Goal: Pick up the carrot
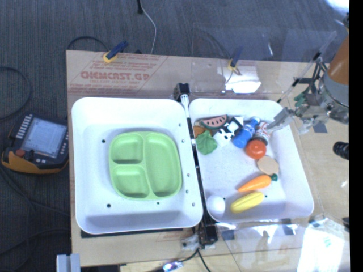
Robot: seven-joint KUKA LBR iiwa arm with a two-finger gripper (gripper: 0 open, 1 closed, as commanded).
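Your carrot (255, 182) lies flat at 5 o'clock in the right bin (295, 169), easy to reach. The end effector (306, 109) hovers at 2 o'clock; can't tell its state.

Glossy plastic carrot (254, 182), smooth white bins (85, 152) (2, plastic), matt green tray (146, 165)

Your single camera sat fixed high above the bench (113, 72), looking down at a slant. It took in both white bins, the left bin (85, 169) and the right bin (295, 174), plus surrounding carpet (57, 16), from a moderate distance. The arm (340, 72) entered at the right edge.
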